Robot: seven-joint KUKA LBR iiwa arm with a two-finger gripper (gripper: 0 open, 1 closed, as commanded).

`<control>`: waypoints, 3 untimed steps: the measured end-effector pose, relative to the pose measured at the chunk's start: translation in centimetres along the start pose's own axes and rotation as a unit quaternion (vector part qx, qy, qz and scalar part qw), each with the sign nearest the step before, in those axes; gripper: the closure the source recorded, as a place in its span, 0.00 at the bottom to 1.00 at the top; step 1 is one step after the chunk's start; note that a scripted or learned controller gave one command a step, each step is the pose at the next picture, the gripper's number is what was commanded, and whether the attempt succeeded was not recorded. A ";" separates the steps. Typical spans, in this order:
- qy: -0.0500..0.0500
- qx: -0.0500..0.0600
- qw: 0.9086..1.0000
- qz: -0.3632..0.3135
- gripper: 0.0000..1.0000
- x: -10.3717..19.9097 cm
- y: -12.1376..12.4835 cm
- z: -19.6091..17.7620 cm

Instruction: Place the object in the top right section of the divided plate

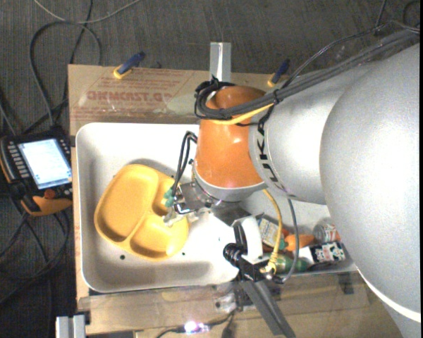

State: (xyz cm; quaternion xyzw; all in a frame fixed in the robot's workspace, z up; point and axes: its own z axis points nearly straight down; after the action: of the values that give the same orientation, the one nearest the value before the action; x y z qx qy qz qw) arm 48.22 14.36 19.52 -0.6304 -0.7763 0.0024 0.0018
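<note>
The left white bin (92,189) holds a yellow divided plate (130,210), lying flat on the bin floor toward its left half; its compartments look bare from where I stand, glossy and catching the light. The plate's long axis runs on a slant, from upper left down toward lower right. The gripper (175,206) hangs over the plate's right edge, with something small and green at its tip, just at the plate's rim; whether that green bit is the object or part of the tool, I cannot tell, and whether the hand is clenched or released I cannot tell either. The arm (229,146), orange-banded, covers most of the right bin; past it, along that bin's lower part, sits a clutter of small objects (317,248), partly hidden, one orange and one green. A handheld pendant (39,164) with a lit screen lies on the floor left of the bench.
</note>
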 end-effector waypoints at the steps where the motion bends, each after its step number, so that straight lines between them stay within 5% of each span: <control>1: -0.001 -0.001 0.990 -0.142 1.00 0.9 0.4 8.9; 2: -0.001 -0.001 0.988 -0.158 1.00 -8.1 -1.6 1.3; 3: 0.000 -0.002 0.977 -0.215 1.00 -5.6 6.2 -3.7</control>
State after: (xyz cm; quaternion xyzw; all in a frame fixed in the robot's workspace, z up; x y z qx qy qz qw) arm 55.47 10.14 23.17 -0.4491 -0.8935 0.0004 0.0007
